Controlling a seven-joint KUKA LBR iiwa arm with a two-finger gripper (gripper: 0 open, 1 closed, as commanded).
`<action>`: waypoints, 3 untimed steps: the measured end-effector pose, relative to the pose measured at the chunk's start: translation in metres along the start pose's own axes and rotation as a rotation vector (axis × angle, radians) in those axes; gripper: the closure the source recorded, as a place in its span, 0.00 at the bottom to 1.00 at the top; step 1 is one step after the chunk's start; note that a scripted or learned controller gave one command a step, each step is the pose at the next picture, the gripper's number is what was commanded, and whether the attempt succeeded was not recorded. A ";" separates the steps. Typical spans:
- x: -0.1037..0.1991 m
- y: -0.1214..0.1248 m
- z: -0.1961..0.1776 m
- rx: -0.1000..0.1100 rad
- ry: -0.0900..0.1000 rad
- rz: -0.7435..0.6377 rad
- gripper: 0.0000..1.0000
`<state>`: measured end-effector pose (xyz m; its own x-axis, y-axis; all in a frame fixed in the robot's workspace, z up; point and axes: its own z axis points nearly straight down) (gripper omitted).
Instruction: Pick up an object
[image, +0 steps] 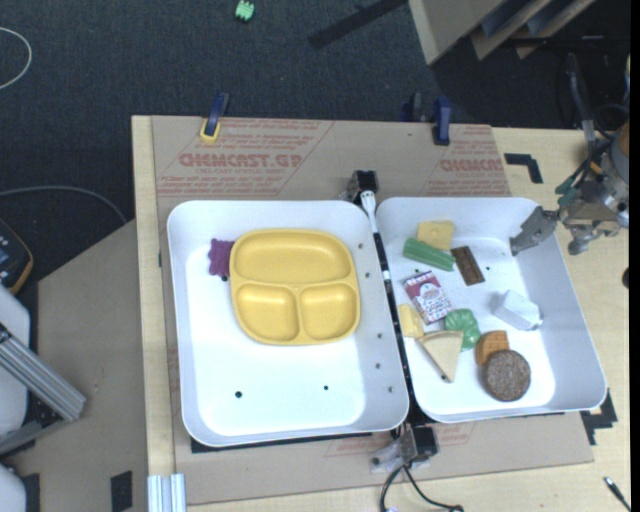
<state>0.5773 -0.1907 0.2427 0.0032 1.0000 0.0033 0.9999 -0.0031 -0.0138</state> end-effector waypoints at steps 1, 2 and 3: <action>0.000 0.002 -0.007 -0.013 -0.003 -0.003 0.00; 0.002 0.002 0.035 -0.008 -0.002 -0.003 0.00; -0.003 -0.003 0.097 -0.006 -0.001 -0.002 0.00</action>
<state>0.5734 -0.1938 0.1462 0.0008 1.0000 0.0025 1.0000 -0.0008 -0.0075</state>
